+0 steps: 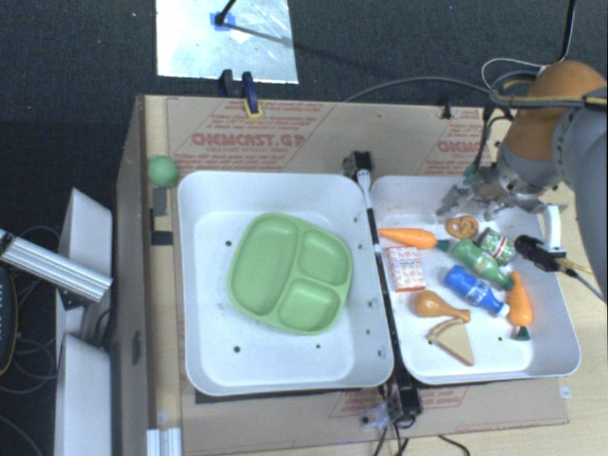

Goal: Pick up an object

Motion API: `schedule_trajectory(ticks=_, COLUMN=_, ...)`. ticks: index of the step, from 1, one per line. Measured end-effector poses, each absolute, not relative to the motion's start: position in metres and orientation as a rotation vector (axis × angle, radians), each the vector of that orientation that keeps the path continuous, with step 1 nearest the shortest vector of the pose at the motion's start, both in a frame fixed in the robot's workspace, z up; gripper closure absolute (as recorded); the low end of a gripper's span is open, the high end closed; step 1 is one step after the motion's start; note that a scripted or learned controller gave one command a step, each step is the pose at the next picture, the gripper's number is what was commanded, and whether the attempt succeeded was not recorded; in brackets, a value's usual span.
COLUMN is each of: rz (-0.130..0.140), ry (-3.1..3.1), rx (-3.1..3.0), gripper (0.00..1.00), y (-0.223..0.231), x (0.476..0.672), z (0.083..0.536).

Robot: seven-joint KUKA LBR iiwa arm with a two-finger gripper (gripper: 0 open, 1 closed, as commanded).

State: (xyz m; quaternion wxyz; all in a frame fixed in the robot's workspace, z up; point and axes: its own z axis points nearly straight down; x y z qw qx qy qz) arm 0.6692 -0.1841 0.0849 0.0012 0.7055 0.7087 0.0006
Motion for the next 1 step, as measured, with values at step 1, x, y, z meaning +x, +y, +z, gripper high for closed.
schedule_trajectory(ticks=1, rz=0.002, ry=2.225, rx=2.214, gripper=0.00, y=-0.1671, x=0.6693, z=0.0850)
